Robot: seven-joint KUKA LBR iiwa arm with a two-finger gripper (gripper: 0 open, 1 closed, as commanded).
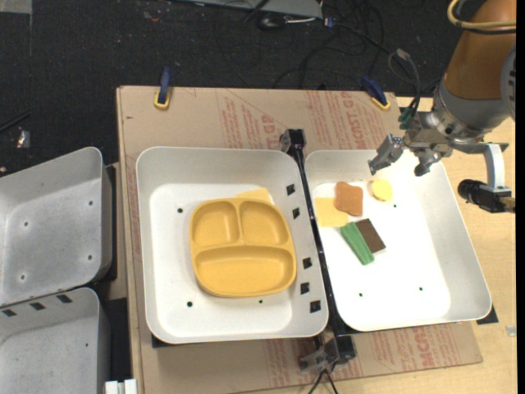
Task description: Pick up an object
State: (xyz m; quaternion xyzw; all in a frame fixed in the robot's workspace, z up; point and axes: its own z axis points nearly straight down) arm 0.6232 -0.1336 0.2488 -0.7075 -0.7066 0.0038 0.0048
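Gripper (402, 161) hovers at the right bin's (459, 277) far edge, fingers spread, gripping nothing; small yellow piece (381, 190) lies just below them.

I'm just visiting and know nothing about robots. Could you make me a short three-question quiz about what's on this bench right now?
1. True or false: the yellow divided tray lies in the right bin.
2. Which small item lies nearest the gripper? A) green block B) round yellow piece C) brown block
3. Fill in: the gripper's fingers are spread and hold ____.

Key: 1. False, it lies in the left bin. 2. B. 3. Nothing.
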